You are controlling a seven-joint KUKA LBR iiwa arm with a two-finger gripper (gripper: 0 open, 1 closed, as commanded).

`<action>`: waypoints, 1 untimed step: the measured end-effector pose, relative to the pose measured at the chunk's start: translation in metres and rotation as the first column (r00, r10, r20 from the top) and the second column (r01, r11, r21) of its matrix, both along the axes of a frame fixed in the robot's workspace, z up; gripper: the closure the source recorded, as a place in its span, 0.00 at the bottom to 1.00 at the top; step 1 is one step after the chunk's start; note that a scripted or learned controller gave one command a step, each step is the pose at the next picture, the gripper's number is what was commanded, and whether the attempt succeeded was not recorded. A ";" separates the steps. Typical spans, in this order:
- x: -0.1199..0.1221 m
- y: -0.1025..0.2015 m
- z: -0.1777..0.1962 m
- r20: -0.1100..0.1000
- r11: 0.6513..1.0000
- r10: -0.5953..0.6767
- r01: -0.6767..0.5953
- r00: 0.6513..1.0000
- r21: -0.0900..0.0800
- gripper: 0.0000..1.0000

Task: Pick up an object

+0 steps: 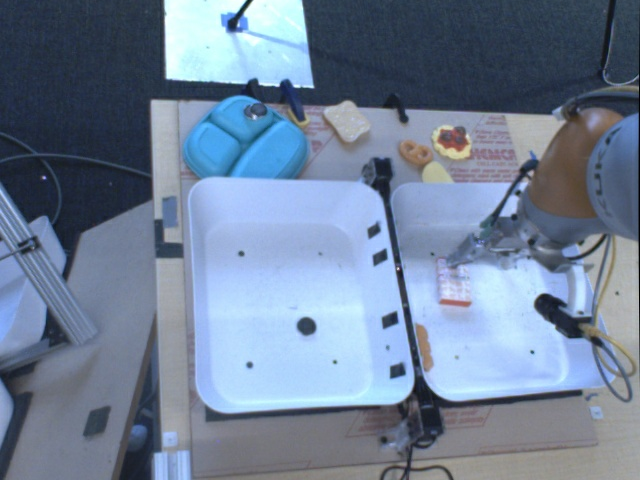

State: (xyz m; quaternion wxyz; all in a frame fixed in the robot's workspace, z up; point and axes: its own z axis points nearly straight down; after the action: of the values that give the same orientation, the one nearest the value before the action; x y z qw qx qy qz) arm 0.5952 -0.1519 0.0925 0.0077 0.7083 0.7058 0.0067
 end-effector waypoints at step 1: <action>-0.076 -0.022 -0.001 0.002 1.000 0.000 0.000 1.000 -0.001 0.00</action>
State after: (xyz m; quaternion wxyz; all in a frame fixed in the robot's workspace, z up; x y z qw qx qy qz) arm 0.5195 -0.1741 0.0917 0.0087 0.7083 0.7058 0.0068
